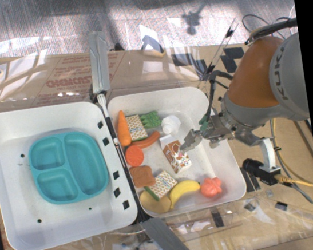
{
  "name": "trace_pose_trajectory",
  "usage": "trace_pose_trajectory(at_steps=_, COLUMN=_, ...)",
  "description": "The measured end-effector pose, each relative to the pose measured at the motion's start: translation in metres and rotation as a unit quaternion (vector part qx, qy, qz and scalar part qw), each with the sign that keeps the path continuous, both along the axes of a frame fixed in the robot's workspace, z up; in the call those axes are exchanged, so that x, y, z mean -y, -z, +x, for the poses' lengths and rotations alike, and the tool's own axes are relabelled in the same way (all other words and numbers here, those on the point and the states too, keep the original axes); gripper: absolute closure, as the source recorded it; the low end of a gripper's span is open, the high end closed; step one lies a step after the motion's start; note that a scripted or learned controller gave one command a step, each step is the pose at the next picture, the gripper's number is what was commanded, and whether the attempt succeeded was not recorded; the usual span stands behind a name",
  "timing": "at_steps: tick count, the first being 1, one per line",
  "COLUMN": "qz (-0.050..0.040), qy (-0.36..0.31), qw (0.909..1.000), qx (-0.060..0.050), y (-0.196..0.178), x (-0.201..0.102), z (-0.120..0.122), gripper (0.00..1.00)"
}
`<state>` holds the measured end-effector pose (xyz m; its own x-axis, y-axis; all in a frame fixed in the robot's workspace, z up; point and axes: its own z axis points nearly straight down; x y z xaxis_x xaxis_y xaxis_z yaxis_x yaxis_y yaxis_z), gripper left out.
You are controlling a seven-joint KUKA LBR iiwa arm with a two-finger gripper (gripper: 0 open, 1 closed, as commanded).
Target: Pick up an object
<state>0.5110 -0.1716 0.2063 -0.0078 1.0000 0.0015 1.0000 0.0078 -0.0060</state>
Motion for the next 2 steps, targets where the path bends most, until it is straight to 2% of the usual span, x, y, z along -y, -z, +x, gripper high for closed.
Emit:
trace_pose_trajectory(at_steps=1, qz=-0.0002, qy=0.000, qw=1.0000, qx=0.002, y=0.1159, x=0.0065, z=0.0502, gripper=0.00)
trace_pose_trajectory(at_steps=2, qz=-0.0004, qy=-0.001, qw=1.0000, qx=0.001, y=0.1073, x=0.0073, z=0.0511, gripper=1.00)
